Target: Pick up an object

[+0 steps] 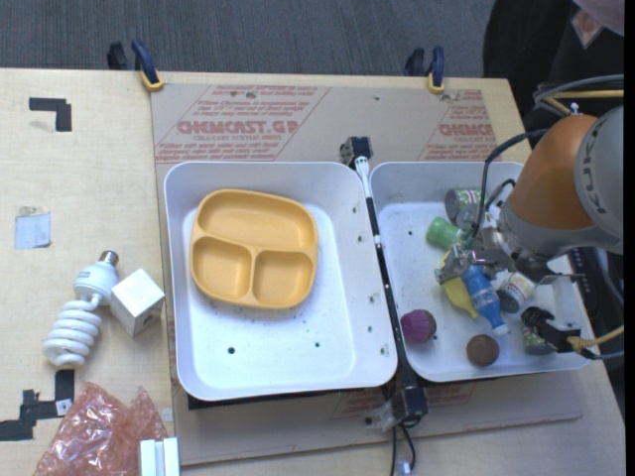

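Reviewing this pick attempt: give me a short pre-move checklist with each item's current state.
1. Gripper is over the right bin, where the objects lie: ok.
2. A thing seen between the fingers: cannot tell; the wrist and clutter hide them.
3. Target stands apart from its neighbours: not ok; the blue bottle lies against a yellow item, with a green object close by.
4. Loose items free of the arm: ok; the purple ball and brown ball sit apart near the front wall.
5. Left bin undisturbed: ok; the yellow divided plate lies flat in it.
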Robot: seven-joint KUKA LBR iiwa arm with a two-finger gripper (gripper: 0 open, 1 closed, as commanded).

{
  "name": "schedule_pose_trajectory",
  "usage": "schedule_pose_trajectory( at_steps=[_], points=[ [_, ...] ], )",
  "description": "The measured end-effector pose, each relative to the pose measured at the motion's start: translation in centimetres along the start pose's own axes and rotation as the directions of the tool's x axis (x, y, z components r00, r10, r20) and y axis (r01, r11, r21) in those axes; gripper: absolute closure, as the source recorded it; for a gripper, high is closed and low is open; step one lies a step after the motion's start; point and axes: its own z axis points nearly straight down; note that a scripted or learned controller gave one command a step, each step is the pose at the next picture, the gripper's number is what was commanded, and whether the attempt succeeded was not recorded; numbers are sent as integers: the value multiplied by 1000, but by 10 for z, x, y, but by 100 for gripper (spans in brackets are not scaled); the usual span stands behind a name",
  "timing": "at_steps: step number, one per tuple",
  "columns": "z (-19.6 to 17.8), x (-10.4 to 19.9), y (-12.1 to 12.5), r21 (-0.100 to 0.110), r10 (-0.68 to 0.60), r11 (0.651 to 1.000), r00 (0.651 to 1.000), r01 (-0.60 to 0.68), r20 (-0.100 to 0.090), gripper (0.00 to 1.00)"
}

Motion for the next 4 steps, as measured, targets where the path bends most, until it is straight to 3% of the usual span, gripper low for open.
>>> schedule_pose_trajectory(
  at_steps=[1,2,3,4],
  points=[
    [-10,-1,1,-1,1,1000,1000,-1,1,100],
    [-63,-78,1,5,1,1000,1000,-1,0,100],
    [-99,-2,6,5,0,1000,1000,0,0,100],
    [-132,50,52,6,-1,1000,1000,1,0,100]
  ],
)
